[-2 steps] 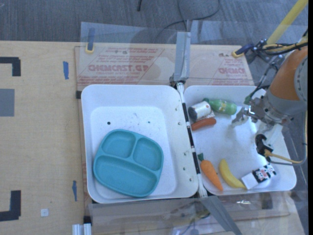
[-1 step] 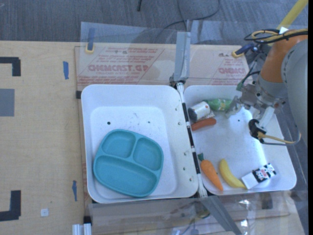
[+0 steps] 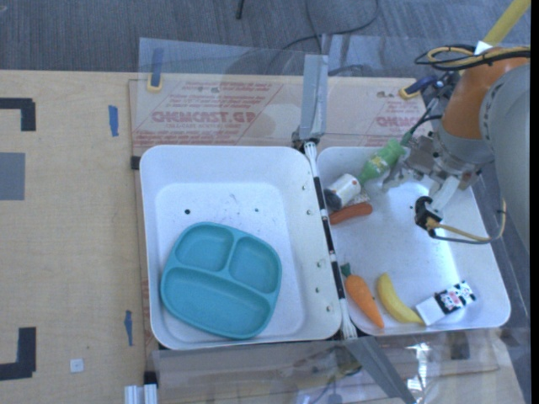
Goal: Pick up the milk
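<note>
Near rim first: one milk carton (image 3: 448, 301), white with black cow patches, flat on its side in the near corner of the right bin (image 3: 396, 247), well apart from the gripper (image 3: 411, 168) and nearer the camera than it. Just beside the milk carton, one banana (image 3: 396, 301); next along, touching or almost touching the banana, one carrot (image 3: 365, 301). Over in the left bin (image 3: 219, 192), one teal divided plate (image 3: 221, 280), nothing on it, well off to the gripper's side.

Moving back: one reddish sausage (image 3: 349, 214), then one white can (image 3: 343, 188) on its side, both near the gripper. Farthest back, one green bottle (image 3: 383, 159), right up against the gripper; touching or merely beside, hard to say. Open or closed grip? Impossible to tell from here.

Two bins, seven things, one of each.

Judging the step: reach stage, no hold on the milk carton yet. Calls next for a swing away from the green bottle toward the near corner, a line-up over the milk carton, then a drop with care for the bin wall and the banana close by.
</note>
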Motion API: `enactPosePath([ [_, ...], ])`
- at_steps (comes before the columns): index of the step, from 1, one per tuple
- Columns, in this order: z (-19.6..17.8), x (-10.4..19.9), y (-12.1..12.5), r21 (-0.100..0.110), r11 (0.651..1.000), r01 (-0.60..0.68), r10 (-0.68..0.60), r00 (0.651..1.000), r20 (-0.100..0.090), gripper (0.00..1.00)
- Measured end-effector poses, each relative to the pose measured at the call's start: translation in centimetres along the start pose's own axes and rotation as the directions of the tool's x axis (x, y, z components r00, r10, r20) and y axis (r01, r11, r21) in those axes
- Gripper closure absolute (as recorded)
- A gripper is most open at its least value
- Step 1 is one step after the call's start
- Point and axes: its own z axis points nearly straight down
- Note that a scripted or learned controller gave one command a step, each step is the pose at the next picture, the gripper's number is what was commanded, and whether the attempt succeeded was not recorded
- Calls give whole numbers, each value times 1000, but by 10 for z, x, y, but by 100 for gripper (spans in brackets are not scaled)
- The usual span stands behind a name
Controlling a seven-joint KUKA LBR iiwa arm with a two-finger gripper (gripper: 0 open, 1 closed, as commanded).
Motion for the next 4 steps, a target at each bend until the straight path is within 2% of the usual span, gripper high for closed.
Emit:
enactPosePath([
  [1,-2,-39,-9,-4,992,126,-126,992,-15,0],
  [2,-2,-54,-46,-5,996,94,-94,996,-12,0],
  [4,-2,-54,-46,-5,996,93,-93,996,-13,0],
])
